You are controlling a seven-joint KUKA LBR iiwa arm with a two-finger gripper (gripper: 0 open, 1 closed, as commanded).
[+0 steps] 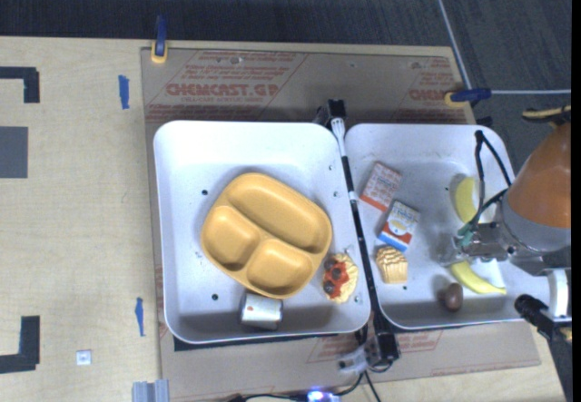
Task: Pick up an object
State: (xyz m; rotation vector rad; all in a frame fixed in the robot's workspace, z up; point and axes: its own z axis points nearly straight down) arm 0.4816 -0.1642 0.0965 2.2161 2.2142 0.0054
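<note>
Where the arm comes in: over the right edge of the right bin (427, 139), orange-and-grey arm (545, 187) covering part of that edge
Gripper (474, 246): low inside the right bin, near its right edge, sitting between the two bananas
Grip: honestly can't tell whether open or closed, too murky down there; nothing visibly held
Upper banana (465, 199): right side of the right bin, just behind the gripper, lying flat
Lower banana (478, 279): toward the front right corner of the right bin, right at the gripper's front side, touching or not can't be judged
Brown round thing (451, 298): by the front edge of the right bin, just beside the lower banana's left end
Orange-and-white carton (381, 185): left half of the right bin, toward the back
Blue-and-white carton (399, 226): just in front of the orange-and-white one, tilted
Yellow waffle-looking piece (391, 264): left half of the right bin, in front of the blue-and-white carton
Yellow divided tray (263, 232): middle of the left bin (182, 155), taking up most of it
Small white box (261, 311): front edge of the left bin, tucked against the tray
Red-and-yellow toy (339, 276): front right corner of the left bin, beside the tray
Cardboard sheet (272, 83): under both bins, poking out along the back
</note>
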